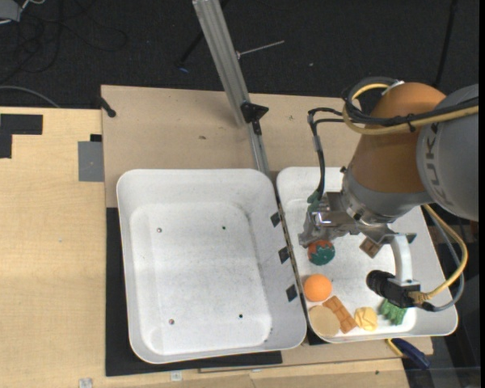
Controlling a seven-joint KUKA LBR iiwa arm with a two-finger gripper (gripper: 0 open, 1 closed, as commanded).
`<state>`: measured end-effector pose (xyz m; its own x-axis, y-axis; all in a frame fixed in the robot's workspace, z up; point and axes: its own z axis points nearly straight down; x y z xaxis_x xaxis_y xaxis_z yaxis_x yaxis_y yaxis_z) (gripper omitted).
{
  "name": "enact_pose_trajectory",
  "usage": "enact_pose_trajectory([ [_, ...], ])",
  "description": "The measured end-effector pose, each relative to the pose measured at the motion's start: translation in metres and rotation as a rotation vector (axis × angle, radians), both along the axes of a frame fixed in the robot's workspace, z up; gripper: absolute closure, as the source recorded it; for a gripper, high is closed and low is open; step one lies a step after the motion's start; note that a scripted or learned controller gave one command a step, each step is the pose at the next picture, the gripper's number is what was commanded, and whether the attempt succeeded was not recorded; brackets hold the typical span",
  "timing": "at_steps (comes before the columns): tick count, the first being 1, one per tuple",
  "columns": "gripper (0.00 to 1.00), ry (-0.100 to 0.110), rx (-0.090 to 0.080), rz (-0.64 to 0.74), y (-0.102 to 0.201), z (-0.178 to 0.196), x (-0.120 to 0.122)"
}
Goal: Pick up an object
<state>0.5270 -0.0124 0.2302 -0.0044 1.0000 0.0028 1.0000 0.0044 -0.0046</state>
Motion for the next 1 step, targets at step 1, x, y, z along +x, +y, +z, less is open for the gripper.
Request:
enact_pose_trajectory([
  [1, 1.0, -0.001, -0.001, 0.0, 0.0585, -0.0081, 0.0125],
])
